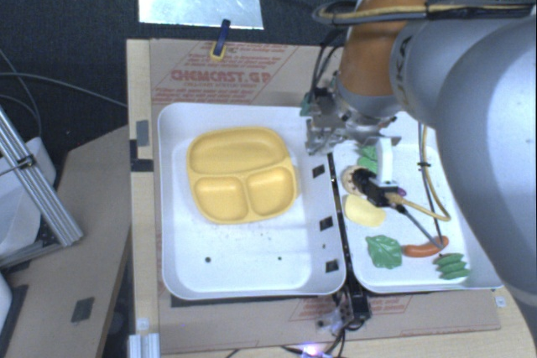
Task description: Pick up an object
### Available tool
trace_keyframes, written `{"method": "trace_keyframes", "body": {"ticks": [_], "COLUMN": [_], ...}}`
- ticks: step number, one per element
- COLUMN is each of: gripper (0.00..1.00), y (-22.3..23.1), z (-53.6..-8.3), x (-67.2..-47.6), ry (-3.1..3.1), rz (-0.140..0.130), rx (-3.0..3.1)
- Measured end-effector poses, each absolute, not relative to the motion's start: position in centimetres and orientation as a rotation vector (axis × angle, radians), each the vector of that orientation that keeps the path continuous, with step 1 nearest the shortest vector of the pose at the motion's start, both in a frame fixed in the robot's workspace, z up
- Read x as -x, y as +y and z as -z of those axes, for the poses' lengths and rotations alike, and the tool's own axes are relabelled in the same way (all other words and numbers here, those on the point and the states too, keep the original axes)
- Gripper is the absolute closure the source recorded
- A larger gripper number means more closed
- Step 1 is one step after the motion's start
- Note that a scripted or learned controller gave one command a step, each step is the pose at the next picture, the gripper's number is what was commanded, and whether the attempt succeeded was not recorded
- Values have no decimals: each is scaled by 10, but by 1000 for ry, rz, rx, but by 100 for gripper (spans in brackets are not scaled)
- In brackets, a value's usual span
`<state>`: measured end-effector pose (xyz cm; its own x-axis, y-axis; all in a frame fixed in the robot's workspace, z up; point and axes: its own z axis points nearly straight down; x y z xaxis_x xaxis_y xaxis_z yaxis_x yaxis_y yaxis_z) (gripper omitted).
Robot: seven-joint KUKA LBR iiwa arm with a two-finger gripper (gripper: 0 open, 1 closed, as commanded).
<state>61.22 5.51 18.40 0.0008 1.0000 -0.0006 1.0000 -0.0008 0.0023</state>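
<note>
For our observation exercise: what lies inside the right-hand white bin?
In the right bin: a pale yellow piece, a green leaf, an orange stick and green pods. The arm covers the bin's far part, so anything there is hidden.

To the view's left of the claw, a plain butter-yellow tray sits in a white bin. Toward the view's lower right of the claw, the second white bin carries a pale yellow lump, a dark green leaf, an orange-red stick and a bright green pod. Above the claw, the grey arm wears an orange band.
</note>
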Motion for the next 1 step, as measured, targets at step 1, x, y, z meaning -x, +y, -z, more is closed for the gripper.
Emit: {"method": "trace_keyframes", "body": {"ticks": [1], "gripper": [0], "y": [57], "z": [-185], "x": [-611], "ry": [2223], "rz": [-2], "rx": [-2218]}}
